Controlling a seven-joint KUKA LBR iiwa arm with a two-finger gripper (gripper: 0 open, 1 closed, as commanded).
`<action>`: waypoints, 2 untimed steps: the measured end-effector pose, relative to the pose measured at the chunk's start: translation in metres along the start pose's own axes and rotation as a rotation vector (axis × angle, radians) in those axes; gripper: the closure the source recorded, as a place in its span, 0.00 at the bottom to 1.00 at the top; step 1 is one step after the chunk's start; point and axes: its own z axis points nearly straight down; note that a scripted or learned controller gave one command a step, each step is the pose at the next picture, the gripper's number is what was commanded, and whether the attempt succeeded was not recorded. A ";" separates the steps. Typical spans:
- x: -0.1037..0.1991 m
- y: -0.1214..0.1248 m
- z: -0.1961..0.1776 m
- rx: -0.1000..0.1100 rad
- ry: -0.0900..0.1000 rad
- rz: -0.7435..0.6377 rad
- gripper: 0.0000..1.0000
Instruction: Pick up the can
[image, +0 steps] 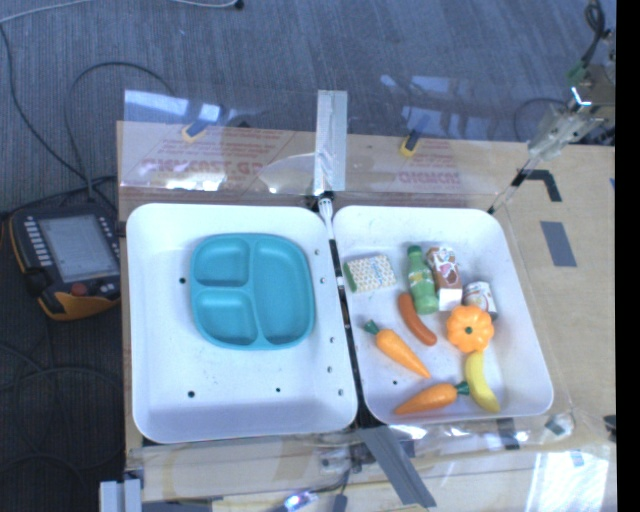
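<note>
The small cylindrical can with a red-and-white label (480, 297) lay in the right shallow white plastic bin (520, 262), near that bin's right wall. It was just above the round orange toy pumpkin (470, 327) and beside the red-and-white carton (444, 270). The green plastic bottle (421, 280) stood further left in the same cluster. The left white bin (160, 380) held a blue sectioned plate (250, 290). The state of the end effector could not be told. By my judgement the pick had not begun: approach, grasp among tight neighbours, and lift all remained.
</note>
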 end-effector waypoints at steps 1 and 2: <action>0.000 0.001 -0.008 0.002 -0.003 0.000 1.00; 0.000 0.002 -0.017 0.003 -0.006 0.000 1.00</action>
